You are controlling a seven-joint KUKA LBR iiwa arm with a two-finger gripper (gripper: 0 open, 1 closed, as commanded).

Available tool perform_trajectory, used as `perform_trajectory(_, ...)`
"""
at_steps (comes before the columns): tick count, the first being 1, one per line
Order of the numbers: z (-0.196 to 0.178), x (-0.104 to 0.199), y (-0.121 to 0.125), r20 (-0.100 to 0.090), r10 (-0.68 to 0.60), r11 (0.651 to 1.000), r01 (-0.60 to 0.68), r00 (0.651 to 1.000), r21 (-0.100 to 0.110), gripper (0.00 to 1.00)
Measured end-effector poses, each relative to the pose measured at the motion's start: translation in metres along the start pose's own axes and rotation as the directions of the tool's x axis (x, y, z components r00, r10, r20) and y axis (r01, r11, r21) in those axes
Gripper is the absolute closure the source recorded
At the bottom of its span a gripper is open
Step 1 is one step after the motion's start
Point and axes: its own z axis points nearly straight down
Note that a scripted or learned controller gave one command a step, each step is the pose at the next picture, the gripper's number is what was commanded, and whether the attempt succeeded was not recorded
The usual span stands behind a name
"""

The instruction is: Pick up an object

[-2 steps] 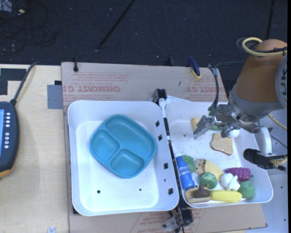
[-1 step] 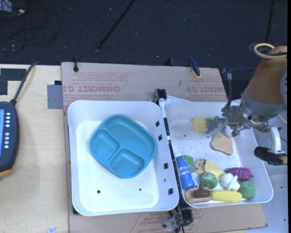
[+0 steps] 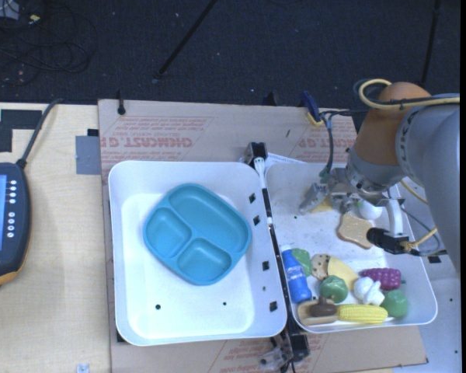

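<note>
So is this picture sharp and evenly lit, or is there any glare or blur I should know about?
In the camera view, the light is soft and even: the blue plate reads crisply in the left bin, with faint shadows. The white bins look bright but not blown out. The background beyond the bench is dark. The gripper and the small toys near the corn look slightly soft.

pincer (image 3: 320,198) low in right bin (image 3: 295,179) | perhaps gripping something yellow | blue tray (image 3: 196,233) left bin
</note>
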Motion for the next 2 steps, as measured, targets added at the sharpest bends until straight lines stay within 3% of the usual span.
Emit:
perform_trajectory(1,-0.004,-0.015,0.002,0.0,0.0,1.0,0.0,1.0,0.0,0.0)
perform_trajectory(2,-0.003,-0.005,0.001,-0.002,0.0,1.0,0.0,1.0,0.002,0.0)
